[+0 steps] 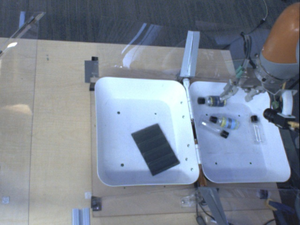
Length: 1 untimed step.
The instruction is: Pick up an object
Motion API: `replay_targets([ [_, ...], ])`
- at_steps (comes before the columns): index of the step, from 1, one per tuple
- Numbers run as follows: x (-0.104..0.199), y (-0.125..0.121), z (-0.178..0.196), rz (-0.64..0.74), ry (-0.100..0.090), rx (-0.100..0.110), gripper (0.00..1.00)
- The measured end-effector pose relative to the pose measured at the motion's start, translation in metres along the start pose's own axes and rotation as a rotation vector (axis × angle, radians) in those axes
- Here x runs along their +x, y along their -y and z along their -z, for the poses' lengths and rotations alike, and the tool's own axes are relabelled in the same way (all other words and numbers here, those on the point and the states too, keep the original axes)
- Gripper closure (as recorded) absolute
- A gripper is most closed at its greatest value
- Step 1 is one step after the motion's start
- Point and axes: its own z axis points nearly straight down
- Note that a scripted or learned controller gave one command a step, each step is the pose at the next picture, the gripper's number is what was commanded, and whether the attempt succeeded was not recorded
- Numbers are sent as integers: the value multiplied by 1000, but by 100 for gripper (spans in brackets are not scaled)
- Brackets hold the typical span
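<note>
gripper [239,89] at the upper right of the frame, over the top edge of the right bin [276,172]. two pale fingers [228,91] splayed apart, open, nothing between them. left fingertip just beside the small bottle [214,100] lying at the bin's upper left, perhaps touching its end; cannot tell for certain. above the fingers, the grey wrist and orange band [282,34] at the frame's right edge.

below that, more candidates on the right bin's floor: a second bottle [226,123] with a yellowish label and dark cap, lying on its side near the middle; a clear tube [257,134] toward the right; a small dark piece [254,119] just above the tube. well apart, in the left bin [105,125] at the frame's centre, a dark ribbed pad [155,149], flat and turned at a slant.

judging by the pose: approach step, lined up on the small bottle, no grasp yet. pick not done; every object resting on a bin floor.

next move, as a guess: shift slightly left so the small bottle sits between the fingers rather than beside one, descend to the floor, close across the bottle's narrow body, then lift. needs care near the bin wall, since the bottle lies close to the upper rim, and a round body could roll away from a one-sided touch.
</note>
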Motion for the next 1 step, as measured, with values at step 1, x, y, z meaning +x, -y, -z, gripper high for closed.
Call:
replay_targets([
  [1,-32,18,-113,114,1,-2,0],
])
